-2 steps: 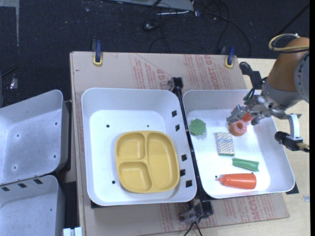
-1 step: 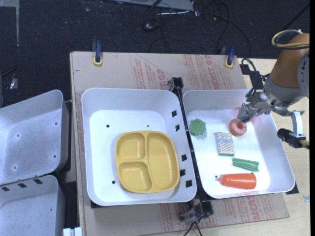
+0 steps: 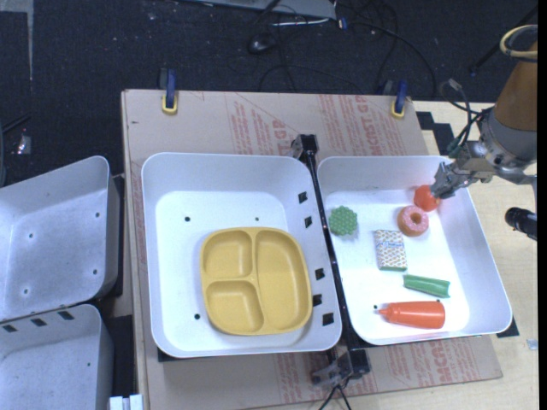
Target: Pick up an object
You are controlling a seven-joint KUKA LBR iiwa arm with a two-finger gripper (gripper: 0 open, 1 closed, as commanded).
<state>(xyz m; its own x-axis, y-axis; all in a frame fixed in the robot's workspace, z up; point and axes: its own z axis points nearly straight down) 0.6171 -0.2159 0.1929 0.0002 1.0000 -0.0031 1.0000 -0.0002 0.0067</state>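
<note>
Gripper (image 3: 444,184) low over right bin's (image 3: 487,254) far edge, beside red object (image 3: 425,198)

We note the arm (image 3: 517,101) carries an orange band over a grey wrist. We record a grey metal gripper (image 3: 444,184). Black cable trails beside it.

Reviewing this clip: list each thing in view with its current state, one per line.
gripper: low over the right bin's far right corner, at the red ball
red ball: in the bin
pink ring: lying flat
green ball: resting
patterned packet: flat
green block: lying
orange bottle: on its side
yellow tray: flat in the left bin
</note>
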